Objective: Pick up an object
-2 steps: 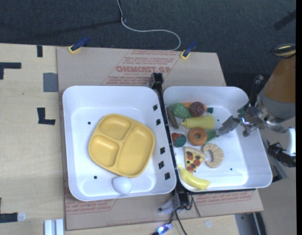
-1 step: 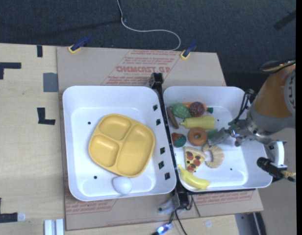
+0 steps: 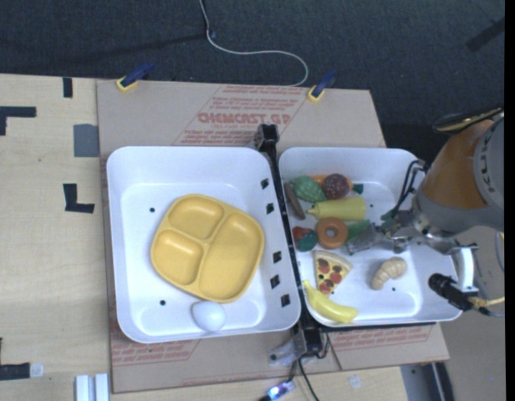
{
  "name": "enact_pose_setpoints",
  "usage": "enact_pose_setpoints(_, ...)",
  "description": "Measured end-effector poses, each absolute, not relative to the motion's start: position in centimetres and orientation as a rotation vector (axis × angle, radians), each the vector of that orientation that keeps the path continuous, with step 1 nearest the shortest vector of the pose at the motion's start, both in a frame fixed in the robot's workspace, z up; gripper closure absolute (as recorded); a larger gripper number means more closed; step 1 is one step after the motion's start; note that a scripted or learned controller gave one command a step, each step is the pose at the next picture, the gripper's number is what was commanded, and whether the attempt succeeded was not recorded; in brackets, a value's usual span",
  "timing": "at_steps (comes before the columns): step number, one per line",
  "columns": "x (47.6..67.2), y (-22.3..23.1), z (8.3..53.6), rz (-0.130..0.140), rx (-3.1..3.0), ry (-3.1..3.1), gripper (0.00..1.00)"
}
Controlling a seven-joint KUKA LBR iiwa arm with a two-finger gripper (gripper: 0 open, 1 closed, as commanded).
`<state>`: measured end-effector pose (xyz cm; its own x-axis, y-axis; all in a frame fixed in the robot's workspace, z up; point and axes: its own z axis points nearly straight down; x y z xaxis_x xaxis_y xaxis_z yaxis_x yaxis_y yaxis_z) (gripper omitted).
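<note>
A brown toy donut lay flat in the right bin, between corn and pizza slice.

Even, bright overhead light; white bins glare slightly, shadows soft, picture mildly grainy, dim toward 12 o'clock.

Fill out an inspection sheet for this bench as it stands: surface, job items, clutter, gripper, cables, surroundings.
Surface: two white bins side by side, left bin and right bin, on a cardboard sheet.
Job items: right bin holds a pizza slice, croissant, banana, donut and corn cob.
Clutter: left bin holds a yellow divided plate and a white egg.
Gripper: gripper low beside the donut; finger state unclear.
Cables: white cable beyond the cardboard.
Surroundings: dark carpet.
</note>
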<state>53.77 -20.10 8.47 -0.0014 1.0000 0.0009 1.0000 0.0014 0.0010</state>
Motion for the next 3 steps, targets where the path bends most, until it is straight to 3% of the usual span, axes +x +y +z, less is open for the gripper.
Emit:
enact_pose_setpoints(1,53.8,-20.2,9.6,-0.001,2.217,2.222,1.0)
enact_pose_setpoints(3,53.3,-20.6,21.9,0.003,2.217,2.219,1.0)
